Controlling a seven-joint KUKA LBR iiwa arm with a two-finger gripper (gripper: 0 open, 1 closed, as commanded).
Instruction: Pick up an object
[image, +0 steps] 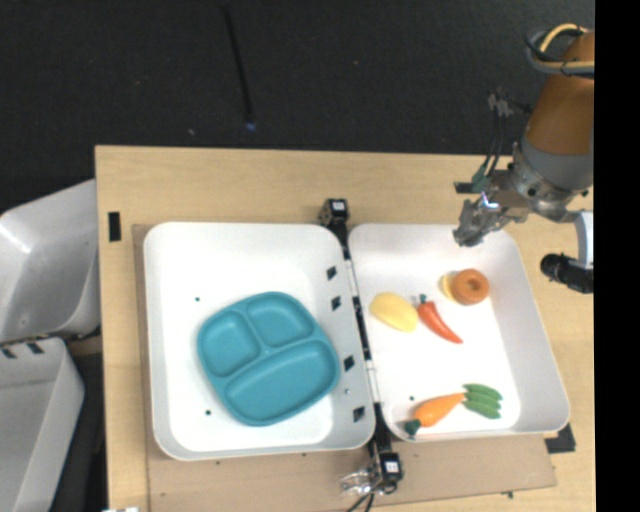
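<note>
jaws (472, 232): upper right of frame, over top edge of right bin (530, 400), grip state cannot tell, nothing seen between them
orange fruit (468, 286): right bin, just below the jaws, apart from them, roundish
red chili (438, 321): lower left of fruit, long axis diagonal, tip toward lower right
yellow lemon (394, 311): just left of chili
carrot (437, 409): bottom of right bin, long axis near horizontal, beside green pods (483, 399)
blue plate (266, 357): left bin (170, 330)
desk (220, 180): carries both bins

A pale wooden worktop (240, 185) carries two shallow white bins side by side. The left bin (165, 300) holds a blue divided plate (265, 357). Black clips (334, 211) join them.
</note>
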